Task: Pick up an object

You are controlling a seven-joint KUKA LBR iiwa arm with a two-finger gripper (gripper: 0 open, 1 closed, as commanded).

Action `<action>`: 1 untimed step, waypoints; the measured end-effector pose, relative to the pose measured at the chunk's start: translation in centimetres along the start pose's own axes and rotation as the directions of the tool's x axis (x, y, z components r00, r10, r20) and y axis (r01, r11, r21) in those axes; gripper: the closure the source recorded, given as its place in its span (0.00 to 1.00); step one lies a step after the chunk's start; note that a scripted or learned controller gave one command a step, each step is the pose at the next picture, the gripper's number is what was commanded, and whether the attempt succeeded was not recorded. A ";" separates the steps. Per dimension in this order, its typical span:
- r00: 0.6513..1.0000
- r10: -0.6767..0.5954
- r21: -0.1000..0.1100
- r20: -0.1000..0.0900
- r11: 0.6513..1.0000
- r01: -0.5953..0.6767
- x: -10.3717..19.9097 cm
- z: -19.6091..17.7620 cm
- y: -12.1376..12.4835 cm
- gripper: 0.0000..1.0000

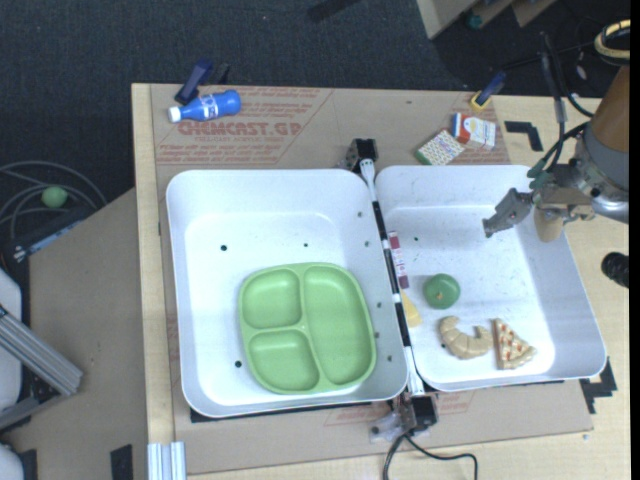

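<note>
Your gripper (pixel 522 214) hovers, jaws apart and holding nothing, over the right bin (pixel 560 298), well clear of the apple (pixel 440 290), croissant (pixel 464 339) and pizza slice (pixel 511 345) at its near end; next, descend onto one.

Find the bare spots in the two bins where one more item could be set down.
Left bin: bare floor behind the green tray. Right bin: bare middle behind the green ball. Crowded: front, around croissant and pizza slice.
</note>
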State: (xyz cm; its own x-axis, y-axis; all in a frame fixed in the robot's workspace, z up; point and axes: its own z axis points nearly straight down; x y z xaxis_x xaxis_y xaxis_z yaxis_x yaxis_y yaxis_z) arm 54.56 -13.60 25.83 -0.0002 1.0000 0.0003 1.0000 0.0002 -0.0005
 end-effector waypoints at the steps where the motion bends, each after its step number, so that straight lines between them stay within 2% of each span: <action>1: 1.000 -0.001 0.003 -0.001 1.000 0.001 4.7 7.5 -0.3 0.00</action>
State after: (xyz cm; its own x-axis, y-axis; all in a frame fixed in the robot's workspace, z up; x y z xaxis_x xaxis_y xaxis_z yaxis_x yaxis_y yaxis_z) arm 54.26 -8.93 18.36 -0.0012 1.0000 0.0013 1.0000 0.0012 -0.0030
